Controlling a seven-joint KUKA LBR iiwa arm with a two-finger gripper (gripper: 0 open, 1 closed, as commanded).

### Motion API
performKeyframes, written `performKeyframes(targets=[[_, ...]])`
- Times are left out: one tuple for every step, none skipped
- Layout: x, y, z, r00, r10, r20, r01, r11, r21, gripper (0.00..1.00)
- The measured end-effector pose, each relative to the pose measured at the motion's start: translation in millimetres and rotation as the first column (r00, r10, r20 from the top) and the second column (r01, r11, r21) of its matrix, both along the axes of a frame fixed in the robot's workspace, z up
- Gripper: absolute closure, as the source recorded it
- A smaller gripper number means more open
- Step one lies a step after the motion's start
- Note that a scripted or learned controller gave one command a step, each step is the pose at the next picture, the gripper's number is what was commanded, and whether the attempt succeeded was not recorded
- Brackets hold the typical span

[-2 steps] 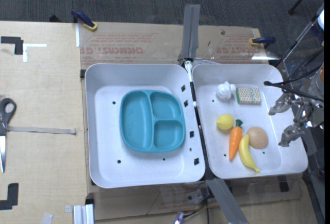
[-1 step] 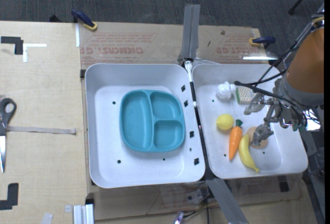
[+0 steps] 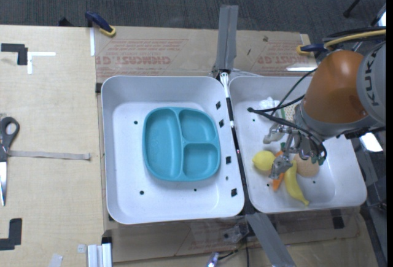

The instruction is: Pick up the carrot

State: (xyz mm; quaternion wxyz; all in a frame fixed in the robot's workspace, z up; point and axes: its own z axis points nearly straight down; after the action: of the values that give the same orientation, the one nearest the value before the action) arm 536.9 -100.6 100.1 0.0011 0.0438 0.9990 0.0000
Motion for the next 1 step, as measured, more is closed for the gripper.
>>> performKeyframes(targets=[[-40.0,3.9,-7.3,0.996,-0.084,0.001,0.084,0.996,0.000,0.00]])
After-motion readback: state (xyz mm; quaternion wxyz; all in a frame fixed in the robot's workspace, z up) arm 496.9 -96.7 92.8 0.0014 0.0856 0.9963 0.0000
